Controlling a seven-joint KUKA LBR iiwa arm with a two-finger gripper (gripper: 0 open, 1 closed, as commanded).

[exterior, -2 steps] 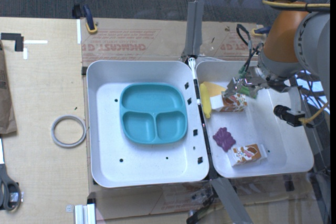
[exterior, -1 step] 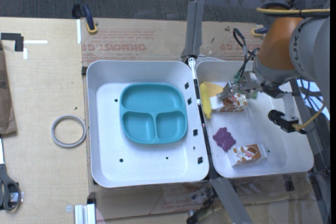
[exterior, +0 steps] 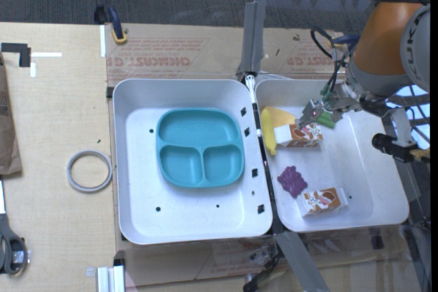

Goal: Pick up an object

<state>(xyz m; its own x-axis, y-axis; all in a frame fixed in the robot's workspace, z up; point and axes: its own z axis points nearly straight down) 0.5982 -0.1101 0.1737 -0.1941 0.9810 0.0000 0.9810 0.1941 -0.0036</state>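
Jaws' state couldn't be told. Gripper (exterior: 316,111) hung in the right bin (exterior: 383,205), upper centre-right, just over a green object (exterior: 327,121) and small carton (exterior: 306,135). Best: descend straight, centre one item, avoid the yellow piece (exterior: 272,124).

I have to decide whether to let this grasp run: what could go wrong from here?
The gripper hangs over a tight cluster: a small carton, a yellow object and a green item. It may nudge them apart instead of picking one. The cluster also sits close to the right bin's wall, leaving little room.
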